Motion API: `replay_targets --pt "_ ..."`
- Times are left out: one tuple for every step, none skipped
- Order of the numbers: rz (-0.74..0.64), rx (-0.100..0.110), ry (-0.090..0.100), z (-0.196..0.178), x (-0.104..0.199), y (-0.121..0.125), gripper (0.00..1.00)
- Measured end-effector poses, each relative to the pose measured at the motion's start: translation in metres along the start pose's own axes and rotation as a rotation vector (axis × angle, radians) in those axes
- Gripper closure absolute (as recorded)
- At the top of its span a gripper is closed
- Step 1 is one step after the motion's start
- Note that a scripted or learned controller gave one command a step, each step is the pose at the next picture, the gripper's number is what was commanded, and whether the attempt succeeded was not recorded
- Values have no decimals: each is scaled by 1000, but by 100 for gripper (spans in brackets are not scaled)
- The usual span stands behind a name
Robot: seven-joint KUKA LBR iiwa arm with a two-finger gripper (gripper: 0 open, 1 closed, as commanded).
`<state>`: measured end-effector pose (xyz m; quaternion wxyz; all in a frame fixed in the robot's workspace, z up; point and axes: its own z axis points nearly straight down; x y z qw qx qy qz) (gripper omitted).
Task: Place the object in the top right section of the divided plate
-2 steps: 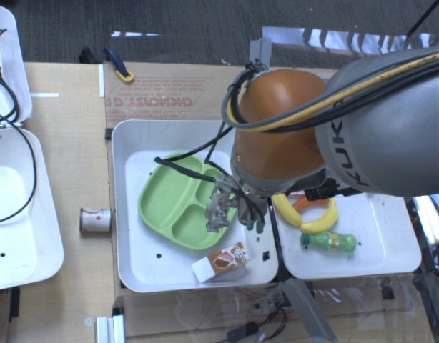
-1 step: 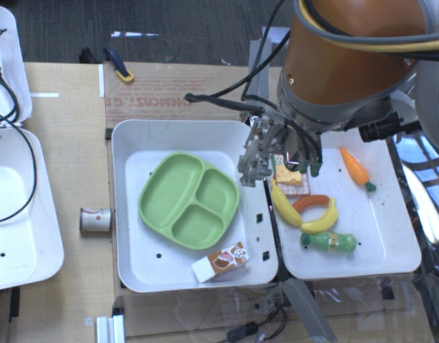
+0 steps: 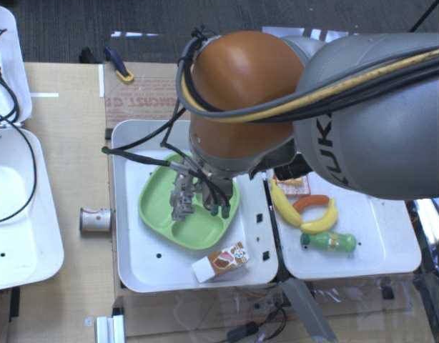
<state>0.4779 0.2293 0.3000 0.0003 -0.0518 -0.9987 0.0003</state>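
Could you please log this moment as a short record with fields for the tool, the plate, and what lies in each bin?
tool: tool hangs low over the green divided plate
left bin: left bin holds the plate and a small carton near its front edge
right bin: banana, orange-red curved item, green bottle
bench: small can lies beside the left bin

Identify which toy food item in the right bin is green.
The bottle, lying on its side nearest the bin's front edge. The banana is yellow; the curved piece beside it is orange.
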Motion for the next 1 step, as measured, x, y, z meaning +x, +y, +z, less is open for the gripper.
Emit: replay_targets --pt "-238 0 1 176 -5 -48 100"
